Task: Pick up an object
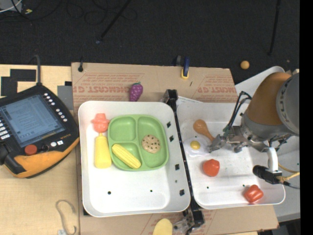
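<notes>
The right bin (230, 192) holds the loose pieces. The end effector (213, 147) hangs low over it with nothing between its slightly parted fingers. Nearest is the red tomato (211, 167), just below; centre over it before descending, avoiding the yellow ball (195, 144).

- The end effector (213, 146) hangs over the right bin (230, 199), just beside a small yellow piece (195, 144) and above a red tomato (211, 168).
- The left bin (127, 199) holds a green divided plate (138, 142) with a corn cob (126, 155) and a cookie (151, 143).
- A red pepper (253, 194) lies near the right bin's front corner.
</notes>
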Tool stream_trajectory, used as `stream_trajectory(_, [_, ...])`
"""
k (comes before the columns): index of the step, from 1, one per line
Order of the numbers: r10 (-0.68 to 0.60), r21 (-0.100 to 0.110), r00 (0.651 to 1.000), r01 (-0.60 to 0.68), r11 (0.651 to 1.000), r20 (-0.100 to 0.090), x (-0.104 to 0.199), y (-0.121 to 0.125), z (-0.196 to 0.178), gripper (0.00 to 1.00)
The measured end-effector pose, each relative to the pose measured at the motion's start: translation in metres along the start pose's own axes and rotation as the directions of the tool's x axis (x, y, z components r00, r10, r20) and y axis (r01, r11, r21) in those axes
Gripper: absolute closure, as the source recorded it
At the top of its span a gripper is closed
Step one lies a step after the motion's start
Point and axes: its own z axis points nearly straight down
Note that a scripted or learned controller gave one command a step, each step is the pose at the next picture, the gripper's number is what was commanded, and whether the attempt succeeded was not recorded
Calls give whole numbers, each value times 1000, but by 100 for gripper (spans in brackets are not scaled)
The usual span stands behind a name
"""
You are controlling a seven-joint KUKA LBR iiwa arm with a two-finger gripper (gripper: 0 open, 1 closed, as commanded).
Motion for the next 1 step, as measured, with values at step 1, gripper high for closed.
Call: stream_trajectory(1, [4, -2, 1000, -4, 1000, 0, -1, 0, -13, 100])
